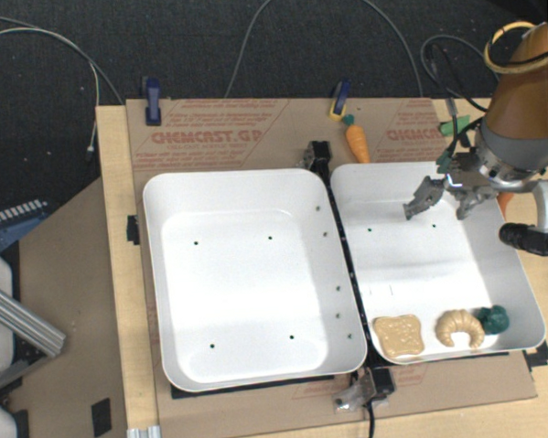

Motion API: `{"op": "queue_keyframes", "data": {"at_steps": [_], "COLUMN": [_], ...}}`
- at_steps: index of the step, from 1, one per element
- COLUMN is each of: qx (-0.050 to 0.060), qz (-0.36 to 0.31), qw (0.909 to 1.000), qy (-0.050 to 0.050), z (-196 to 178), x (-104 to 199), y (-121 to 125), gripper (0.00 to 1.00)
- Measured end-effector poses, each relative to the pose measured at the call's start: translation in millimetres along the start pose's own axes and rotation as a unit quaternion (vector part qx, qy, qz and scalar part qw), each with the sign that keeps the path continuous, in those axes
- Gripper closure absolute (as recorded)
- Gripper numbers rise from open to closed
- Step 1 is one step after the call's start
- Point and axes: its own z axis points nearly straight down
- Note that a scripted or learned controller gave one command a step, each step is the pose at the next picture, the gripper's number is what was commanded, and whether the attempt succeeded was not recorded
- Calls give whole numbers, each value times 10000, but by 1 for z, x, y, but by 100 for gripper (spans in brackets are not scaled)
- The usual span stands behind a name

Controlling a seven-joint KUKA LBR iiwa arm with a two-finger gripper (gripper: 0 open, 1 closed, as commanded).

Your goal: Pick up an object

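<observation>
**Materials and finishes on the bench**

Both bins (245,183) are smooth white plastic with a slight sheen. The board (205,130) beneath is matt brown cardboard with red print. The croissant (460,328) and toast (397,335) look like matt moulded plastic. The gripper (445,198) is dull grey metal.

We see the desk (224,134), a printed cardboard sheet, carrying two shallow white bins side by side: the right bin (414,261) lies under the pincer (444,203), the left bin (250,279) well off to its left. Above and left of the pincer, an orange carrot-shaped piece (357,143) lies on the cardboard beside a blue-and-yellow clamp (340,98); another blue clamp (151,100) sits far to its left.
</observation>
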Motion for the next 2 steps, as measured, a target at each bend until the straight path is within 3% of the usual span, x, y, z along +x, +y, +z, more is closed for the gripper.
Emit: {"op": "queue_keyframes", "data": {"at_steps": [1, 2], "qx": [-1, -10], "qz": [10, -10], "qw": [10000, 10000], "qy": [2, 5], "z": [63, 83], "x": [-42, -12], "y": [-18, -69], "gripper": [0, 0]}}
